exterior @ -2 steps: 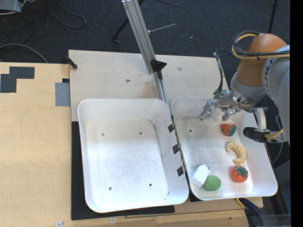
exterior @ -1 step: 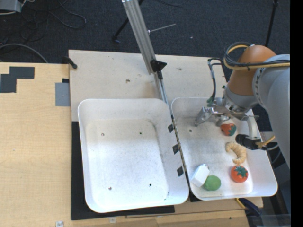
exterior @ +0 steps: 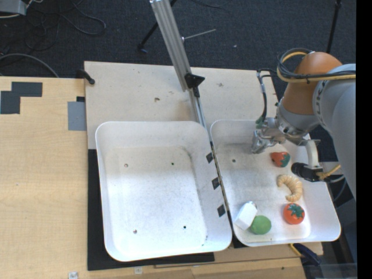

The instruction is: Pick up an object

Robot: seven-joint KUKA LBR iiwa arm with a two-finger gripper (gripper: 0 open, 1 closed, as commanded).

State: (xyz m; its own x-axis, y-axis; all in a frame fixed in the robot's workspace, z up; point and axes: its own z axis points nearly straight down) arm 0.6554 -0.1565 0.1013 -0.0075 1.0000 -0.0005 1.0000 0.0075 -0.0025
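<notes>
End effector (exterior: 260, 142) low in right bin (exterior: 232, 133), left of strawberry (exterior: 280, 158)

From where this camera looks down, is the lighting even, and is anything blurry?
In the camera view, light is uneven: the left bin glares bright at its middle, the right bin is dimmer near the gripper; the floor behind is dark, and small items like the green ball look soft.

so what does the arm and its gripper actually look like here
The arm is thick and rounded, light grey, with a glossy orange band above the wrist. Dark cables loop over the top of the orange part. The gripper is small and metallic grey, much slimmer than the arm, and a thin dark cable runs down to it. No printed markings are legible.
</notes>
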